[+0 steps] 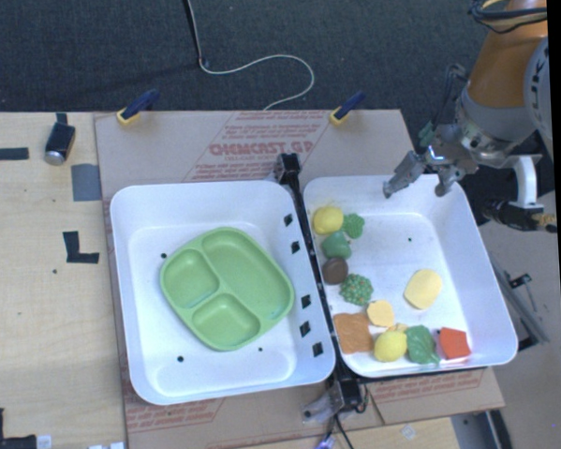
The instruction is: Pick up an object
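Note:
My gripper (419, 181) hangs open over the far right corner of the right bin (479, 246), fingers spread with nothing between them. Below it in that bin lie several toy foods: a yellow lemon (327, 218) beside a green piece (354, 226) and a dark green piece (336, 246), a brown ball (334, 269), a broccoli floret (356, 288), a pale yellow lump (423, 288), an orange slab (353, 333), a yellow fruit (390, 344), a green vegetable (420, 345) and a red block (454, 344). All of them sit apart from the gripper.
The left bin (133, 273) holds a green divided plate (227, 287). The bins rest on a cardboard sheet (248, 145) held by two clamps. A cable (253, 65) loops behind. A small dark cylinder (59, 141) lies at the far left of the bench.

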Robot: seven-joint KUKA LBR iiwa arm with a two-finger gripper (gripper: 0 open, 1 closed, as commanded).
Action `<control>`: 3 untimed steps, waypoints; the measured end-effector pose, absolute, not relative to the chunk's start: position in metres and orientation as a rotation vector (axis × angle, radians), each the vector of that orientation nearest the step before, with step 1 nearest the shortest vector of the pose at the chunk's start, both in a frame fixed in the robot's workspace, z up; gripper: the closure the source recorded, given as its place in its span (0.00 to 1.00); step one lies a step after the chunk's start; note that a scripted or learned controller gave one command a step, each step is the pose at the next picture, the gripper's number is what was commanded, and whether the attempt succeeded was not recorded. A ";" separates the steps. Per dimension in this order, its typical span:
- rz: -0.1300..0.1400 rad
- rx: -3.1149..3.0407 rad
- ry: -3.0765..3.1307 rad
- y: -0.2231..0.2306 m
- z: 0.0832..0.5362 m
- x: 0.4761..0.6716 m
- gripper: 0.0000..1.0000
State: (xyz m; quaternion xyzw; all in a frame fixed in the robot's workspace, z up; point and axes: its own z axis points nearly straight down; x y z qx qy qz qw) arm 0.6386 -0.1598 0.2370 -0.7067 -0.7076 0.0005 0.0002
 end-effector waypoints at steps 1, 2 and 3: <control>0.012 -2.211 -2.214 -0.103 0.079 0.544 0.00; 0.003 -2.219 -2.220 -0.106 0.097 0.549 1.00; -0.014 -2.218 -2.238 -0.054 0.207 0.616 1.00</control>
